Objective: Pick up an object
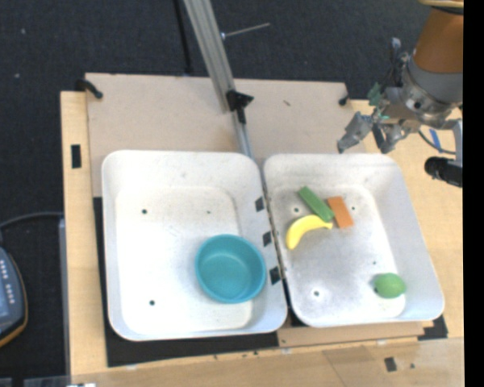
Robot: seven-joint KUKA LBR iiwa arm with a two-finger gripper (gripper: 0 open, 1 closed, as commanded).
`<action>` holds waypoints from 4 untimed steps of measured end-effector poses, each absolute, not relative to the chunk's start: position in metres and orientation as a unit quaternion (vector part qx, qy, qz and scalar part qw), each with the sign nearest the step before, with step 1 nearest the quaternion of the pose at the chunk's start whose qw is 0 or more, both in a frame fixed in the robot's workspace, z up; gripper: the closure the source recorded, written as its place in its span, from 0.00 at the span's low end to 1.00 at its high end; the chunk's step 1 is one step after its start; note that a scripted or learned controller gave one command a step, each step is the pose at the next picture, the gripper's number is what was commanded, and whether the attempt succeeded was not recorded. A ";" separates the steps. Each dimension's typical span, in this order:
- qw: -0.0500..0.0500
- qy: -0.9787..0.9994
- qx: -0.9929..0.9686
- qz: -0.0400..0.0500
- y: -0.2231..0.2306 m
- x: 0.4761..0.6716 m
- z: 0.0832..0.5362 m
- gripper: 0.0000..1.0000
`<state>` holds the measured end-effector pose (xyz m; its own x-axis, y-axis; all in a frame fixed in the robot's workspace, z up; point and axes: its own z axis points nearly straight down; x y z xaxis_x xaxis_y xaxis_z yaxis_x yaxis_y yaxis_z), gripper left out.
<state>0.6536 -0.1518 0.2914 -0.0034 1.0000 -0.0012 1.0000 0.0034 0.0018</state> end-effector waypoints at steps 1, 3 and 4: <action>0.001 0.708 0.706 0.000 -0.152 0.654 0.292 0.00; -0.001 0.707 0.707 -0.002 -0.147 0.651 0.166 0.00; 0.000 0.706 0.708 -0.002 -0.149 0.650 0.124 0.00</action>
<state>0.6503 -0.1488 0.1243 0.0031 1.0000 -0.0030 1.0000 -0.0031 -0.0029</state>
